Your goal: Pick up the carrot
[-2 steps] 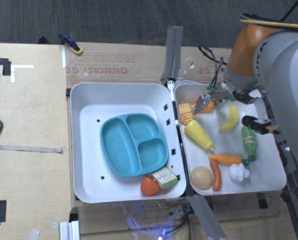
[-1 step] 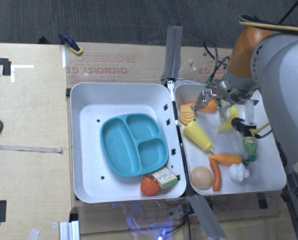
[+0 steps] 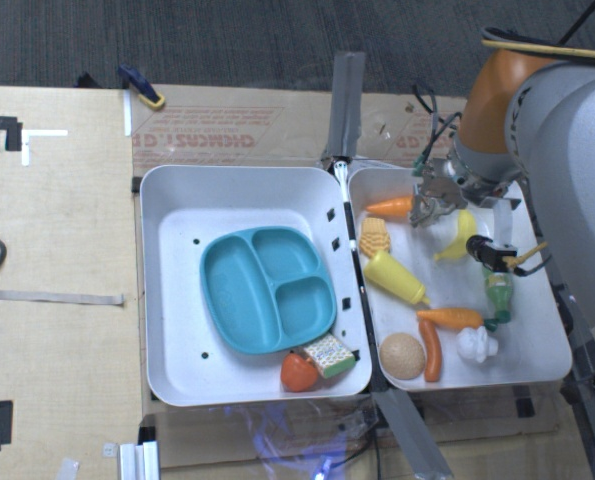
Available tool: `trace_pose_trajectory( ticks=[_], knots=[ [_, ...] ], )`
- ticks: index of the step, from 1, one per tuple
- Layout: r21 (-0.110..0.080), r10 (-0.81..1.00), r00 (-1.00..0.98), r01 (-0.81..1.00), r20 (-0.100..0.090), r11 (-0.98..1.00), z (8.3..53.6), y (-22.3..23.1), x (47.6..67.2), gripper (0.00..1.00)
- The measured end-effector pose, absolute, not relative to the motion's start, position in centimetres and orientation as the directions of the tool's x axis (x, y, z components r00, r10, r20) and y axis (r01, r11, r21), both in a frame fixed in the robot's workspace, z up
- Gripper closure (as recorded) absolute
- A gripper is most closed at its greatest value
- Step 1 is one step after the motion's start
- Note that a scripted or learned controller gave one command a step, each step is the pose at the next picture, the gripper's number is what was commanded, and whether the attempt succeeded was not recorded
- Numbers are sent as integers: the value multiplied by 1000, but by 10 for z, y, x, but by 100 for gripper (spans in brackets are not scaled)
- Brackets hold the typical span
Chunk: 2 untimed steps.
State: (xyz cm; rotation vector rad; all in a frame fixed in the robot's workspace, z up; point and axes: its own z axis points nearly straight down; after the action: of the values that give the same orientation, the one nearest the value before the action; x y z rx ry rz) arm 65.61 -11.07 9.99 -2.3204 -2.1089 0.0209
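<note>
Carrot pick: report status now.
Gripper low in the right bin, at the thick end of the carrot by the back wall. Carrot not lifted. Corn cob close beside it.

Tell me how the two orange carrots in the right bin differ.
The upper carrot lies at the bin's far end beside the tool; the lower carrot lies nearer the front, apart from the tool. The upper carrot sits next to the corn, the lower one by a red sausage. Both are orange and lie roughly crosswise.
</note>
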Motion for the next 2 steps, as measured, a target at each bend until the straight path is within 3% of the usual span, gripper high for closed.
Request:
trace_pose_trajectory(
  ticks=[1, 2],
  knots=[
    [-12, 995, 95, 995, -6, -95, 100, -111, 656, 0],
    [-18, 977, 214, 977, -4, -214, 89, -101, 654, 0]
  ],
)
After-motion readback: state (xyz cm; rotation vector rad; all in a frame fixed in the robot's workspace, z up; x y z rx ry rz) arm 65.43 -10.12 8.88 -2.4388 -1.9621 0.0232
